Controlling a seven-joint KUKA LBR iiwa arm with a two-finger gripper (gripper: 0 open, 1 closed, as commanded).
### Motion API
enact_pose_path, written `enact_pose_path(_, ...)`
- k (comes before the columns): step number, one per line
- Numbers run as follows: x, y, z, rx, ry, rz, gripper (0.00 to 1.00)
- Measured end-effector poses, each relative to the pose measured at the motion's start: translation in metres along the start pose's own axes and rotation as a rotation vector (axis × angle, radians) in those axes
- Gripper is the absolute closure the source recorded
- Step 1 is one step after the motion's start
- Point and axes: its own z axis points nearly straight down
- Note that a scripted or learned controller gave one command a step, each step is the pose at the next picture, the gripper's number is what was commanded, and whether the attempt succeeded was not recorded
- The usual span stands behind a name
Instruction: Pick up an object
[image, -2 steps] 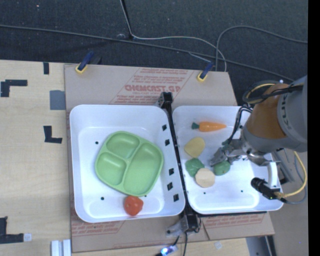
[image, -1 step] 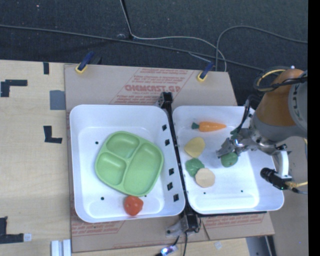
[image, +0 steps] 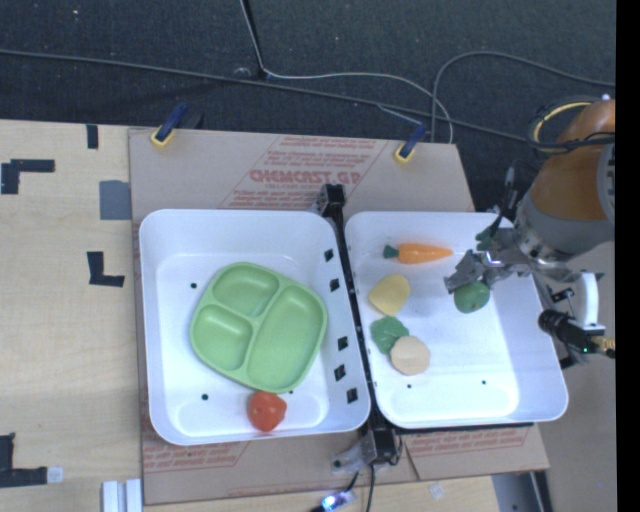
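Claw (image: 470, 283) grips green object (image: 472, 297) over right bin (image: 540, 400)

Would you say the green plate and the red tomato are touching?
Cannot tell: in the camera view the red tomato sits right at the green plate's lower rim, no gap visible.

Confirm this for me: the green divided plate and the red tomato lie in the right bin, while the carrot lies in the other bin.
Not quite. The camera view shows the green divided plate and the red tomato in the left bin, not the right. The carrot does lie in the other bin, the right bin.
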Motion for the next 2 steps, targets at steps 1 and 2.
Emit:
enact_pose_path(1,0.0,0.001,-0.053,0.001,0.0,0.0,1.0)
enact_pose_path(2,0.052,0.005,-0.041,0.006,0.003,-0.004,1.0)
